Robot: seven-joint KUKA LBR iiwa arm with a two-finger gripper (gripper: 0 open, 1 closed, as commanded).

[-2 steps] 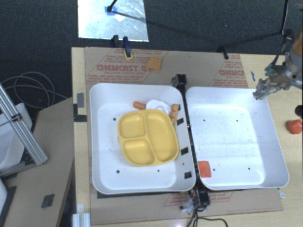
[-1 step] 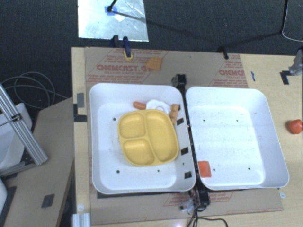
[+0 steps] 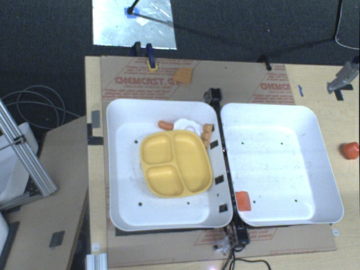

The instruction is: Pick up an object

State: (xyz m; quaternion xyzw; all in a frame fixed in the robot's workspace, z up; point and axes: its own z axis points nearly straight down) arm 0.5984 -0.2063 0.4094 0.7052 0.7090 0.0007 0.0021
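Observation:
The left bin point(image 3: 121, 151) holds a yellow divided plate point(image 3: 175, 163). Behind the plate lie a small orange piece point(image 3: 165, 125), a white object point(image 3: 187, 125) and a tan piece point(image 3: 207, 131). An orange block point(image 3: 243, 201) sits in the right bin point(image 3: 315, 151), in its near left corner. My gripper point(image 3: 343, 79) shows as a grey shape at the far right edge, beyond the right bin's back corner and well away from every object.
A tan chunk point(image 3: 183, 75) lies on the cardboard behind the left bin. An orange object point(image 3: 350, 150) rests on the bench right of the right bin. Blue clamps point(image 3: 143, 50) stand at the back edge, below a shiny metal sheet point(image 3: 134, 14).

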